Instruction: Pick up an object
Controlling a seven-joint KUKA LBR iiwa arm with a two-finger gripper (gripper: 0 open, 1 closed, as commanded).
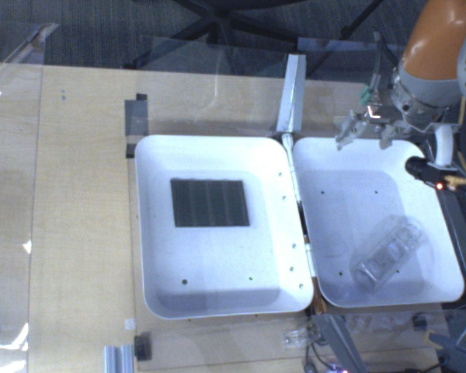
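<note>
A clear plastic bottle (387, 253) lies on its side in the near right part of the right bin (326, 179). In the left bin (155, 247) a dark grey ribbed rectangle (210, 203) lies flat, a little left of centre. My gripper (366, 137) hangs over the far edge of the right bin, well above and beyond the bottle. Its two fingers (346, 134) are spread apart and open, with nothing between them.
A metal divider post (290, 99) rises behind the seam between the bins. An office chair base (233, 14) stands on the floor beyond the bench. Cables and a red-lit fitting (439, 179) sit at the right bin's right rim.
</note>
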